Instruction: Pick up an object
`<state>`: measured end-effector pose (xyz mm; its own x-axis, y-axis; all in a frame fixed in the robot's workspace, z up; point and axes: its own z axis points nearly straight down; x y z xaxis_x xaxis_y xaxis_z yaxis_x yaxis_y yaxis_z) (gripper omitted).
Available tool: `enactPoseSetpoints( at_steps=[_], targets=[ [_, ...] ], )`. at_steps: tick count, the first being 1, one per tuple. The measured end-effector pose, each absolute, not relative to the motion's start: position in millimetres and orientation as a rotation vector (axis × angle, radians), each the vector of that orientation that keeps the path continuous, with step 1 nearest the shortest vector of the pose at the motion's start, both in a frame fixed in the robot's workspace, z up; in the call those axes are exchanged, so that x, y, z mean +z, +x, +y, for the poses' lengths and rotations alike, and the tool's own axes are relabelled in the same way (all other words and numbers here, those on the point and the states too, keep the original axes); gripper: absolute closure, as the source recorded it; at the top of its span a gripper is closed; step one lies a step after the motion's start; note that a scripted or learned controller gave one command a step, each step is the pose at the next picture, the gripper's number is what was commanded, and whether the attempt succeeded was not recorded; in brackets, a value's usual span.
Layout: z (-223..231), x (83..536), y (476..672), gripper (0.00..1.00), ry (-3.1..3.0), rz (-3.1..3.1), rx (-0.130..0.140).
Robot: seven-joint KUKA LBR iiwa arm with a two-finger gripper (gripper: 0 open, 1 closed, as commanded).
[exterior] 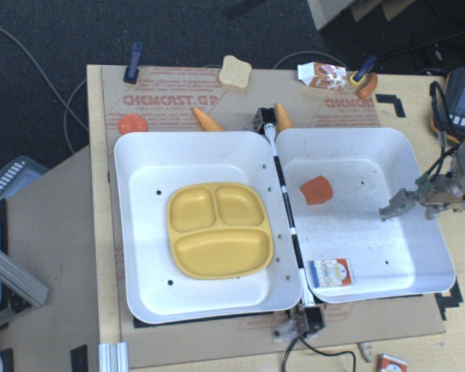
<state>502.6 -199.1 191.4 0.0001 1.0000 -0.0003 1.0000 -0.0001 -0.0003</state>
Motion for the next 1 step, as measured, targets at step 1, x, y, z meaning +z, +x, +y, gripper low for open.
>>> enactPoseSetpoints(
  at_steps=[1],
  targets=[
    [-114.9, 130.0, 522.4, 0.00, -2.218, -2.221, 0.001]
  ],
)
